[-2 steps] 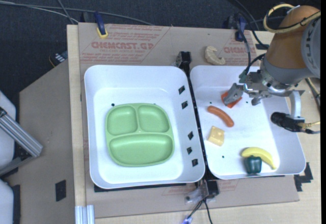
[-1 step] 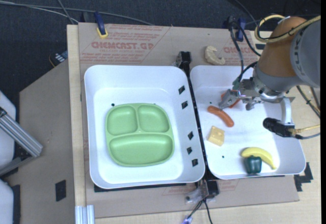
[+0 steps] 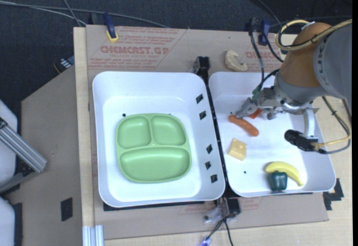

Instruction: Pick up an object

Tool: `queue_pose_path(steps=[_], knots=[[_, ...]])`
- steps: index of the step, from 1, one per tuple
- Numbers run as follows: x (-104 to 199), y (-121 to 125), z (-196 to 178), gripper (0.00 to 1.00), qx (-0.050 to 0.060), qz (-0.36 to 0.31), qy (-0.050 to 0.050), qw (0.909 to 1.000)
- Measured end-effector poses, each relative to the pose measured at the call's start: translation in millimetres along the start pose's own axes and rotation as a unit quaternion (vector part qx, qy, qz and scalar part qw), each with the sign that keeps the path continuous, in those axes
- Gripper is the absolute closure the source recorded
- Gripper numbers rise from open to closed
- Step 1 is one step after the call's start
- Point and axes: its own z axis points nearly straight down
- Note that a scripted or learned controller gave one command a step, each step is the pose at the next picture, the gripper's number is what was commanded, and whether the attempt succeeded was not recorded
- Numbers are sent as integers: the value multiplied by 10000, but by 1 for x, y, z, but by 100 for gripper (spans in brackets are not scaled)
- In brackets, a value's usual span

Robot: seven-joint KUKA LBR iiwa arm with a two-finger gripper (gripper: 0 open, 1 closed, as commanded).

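Four small things lie in the right bin (image 3: 330,169), and with the gripper (image 3: 253,108) just above the orange sausage (image 3: 244,126), its claw too blurred to tell, a good pick, I judge, means straddling the sausage squarely across its width before closing.

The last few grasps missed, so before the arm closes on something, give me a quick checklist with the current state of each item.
1. Gripper over the right bin: ok.
2. Sausage just below the fingers, not between them: not ok.
3. Finger opening: cannot tell.
4. Cheese wedge apart from the sausage: ok.
5. Banana touching the green pepper, a crowded pick: not ok.
6. Green tray alone in the left bin: ok.
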Motion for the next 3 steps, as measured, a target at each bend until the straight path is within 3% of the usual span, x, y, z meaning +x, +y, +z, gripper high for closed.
queue_pose_path(steps=[1,3], knots=[[0,-1,-10,100,10,-7,1,10000],[-4,0,-119,100,59,-20,14,10000]])
